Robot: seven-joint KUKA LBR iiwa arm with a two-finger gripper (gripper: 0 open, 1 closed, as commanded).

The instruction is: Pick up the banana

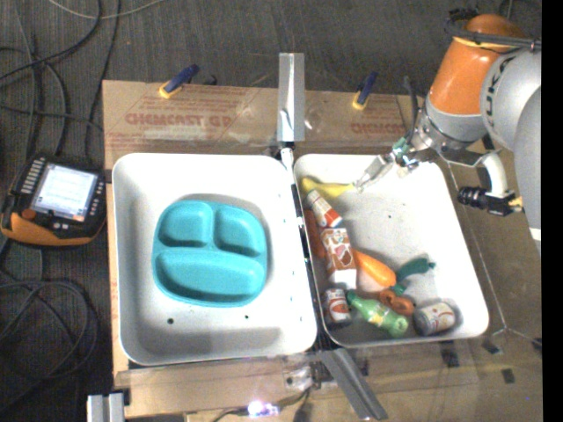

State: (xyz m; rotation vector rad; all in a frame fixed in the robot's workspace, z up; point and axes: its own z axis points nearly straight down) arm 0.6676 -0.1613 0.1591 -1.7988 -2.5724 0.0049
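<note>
A robotics lab: a grey-and-orange arm (493, 86) over a bench (220, 112) clamped with clips (179, 80), a teach pendant (57, 200) and loose cables (53, 51) on the dark carpet (176, 25)

Yellow banana (327, 187), turquoise tray (212, 251)

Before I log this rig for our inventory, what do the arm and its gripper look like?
The arm is smooth light grey with a glossy orange band above the wrist. A dark fitting with a black cable sticks out at its side. The gripper is slim, pale metal fingers tapering to a point, with small green parts at their base.
</note>
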